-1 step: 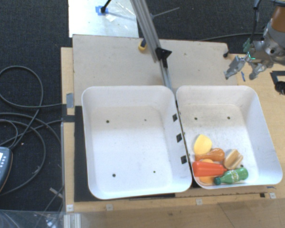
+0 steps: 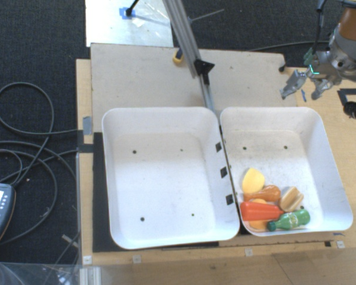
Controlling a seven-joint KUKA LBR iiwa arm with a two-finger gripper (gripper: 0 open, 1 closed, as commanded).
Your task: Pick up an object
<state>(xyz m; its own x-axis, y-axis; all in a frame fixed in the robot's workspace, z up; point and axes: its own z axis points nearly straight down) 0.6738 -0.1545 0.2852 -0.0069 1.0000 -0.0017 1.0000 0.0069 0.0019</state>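
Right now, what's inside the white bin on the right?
The right bin holds a pile near its front edge: a yellow piece, an orange-brown piece, a bread roll, a red-orange carrot and a green bottle. Whatever lies under the carrot is mostly covered.

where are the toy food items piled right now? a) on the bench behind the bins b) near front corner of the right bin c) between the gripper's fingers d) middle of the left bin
b: the green bottle, the orange carrot and the yellow piece cluster at the near edge of the right bin, close to the divider, while the gripper hangs above the bench beyond the bin's far rim.
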